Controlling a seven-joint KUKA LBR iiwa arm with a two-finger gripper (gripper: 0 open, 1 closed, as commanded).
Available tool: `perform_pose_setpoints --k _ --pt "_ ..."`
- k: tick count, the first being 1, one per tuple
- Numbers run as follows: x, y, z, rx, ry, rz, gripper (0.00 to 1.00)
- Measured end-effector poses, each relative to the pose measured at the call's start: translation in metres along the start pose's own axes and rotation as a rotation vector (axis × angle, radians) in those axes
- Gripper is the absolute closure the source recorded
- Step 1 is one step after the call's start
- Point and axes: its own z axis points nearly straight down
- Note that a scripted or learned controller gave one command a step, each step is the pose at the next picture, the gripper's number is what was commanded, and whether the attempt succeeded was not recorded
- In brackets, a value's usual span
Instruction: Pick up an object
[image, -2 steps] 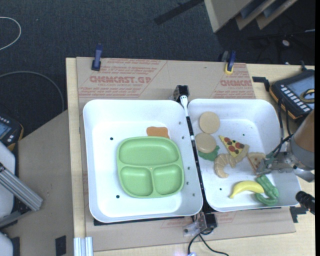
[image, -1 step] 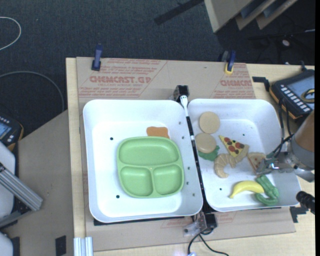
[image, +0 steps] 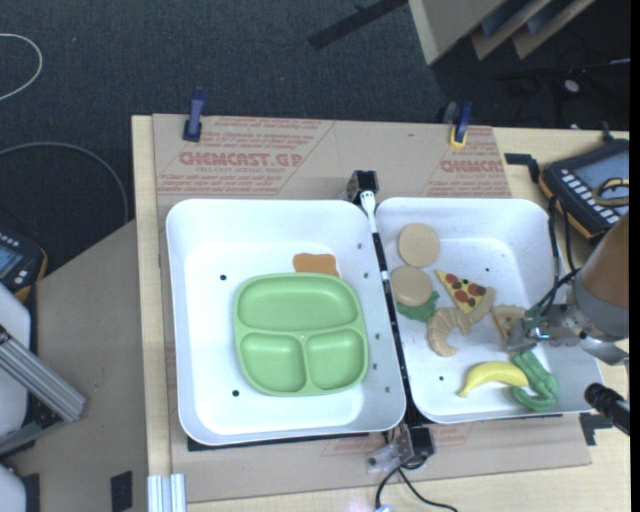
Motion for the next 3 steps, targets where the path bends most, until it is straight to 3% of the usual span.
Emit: perform_pose_setpoints --k 1,2,3 --pt "-0.004 0.0 0.001 0.002 0.006 -0.002 1.0" --pt "0.113 0.001 -0.001 0.0 0.007 -0.007 1.0" --pt "0.111 0.002 -0.012 -0.003 0.01 -0.003 1.0"
